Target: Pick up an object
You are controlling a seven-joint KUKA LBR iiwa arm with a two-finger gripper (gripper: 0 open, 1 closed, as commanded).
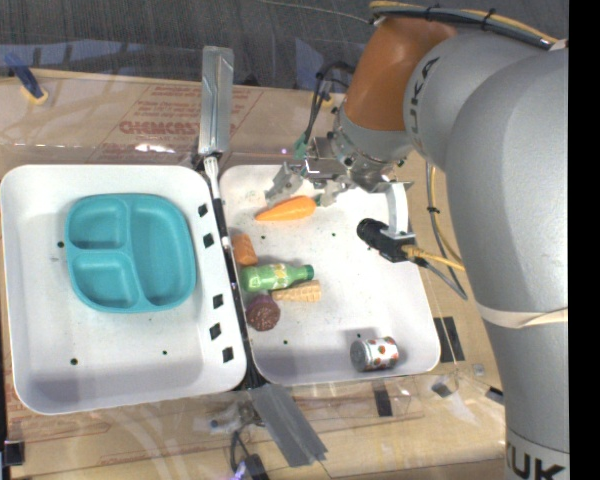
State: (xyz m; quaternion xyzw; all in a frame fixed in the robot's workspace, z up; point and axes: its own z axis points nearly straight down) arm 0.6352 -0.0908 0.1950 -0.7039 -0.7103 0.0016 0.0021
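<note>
Item: carrot (286, 209), lying at the far edge of the right bin (420, 308). The gripper (305, 180) is hovering just over it from the right, arm bent low, in the approach step; whether the jaws are open cannot be told. Next move is probably calling for descent and closure around the carrot.
</note>
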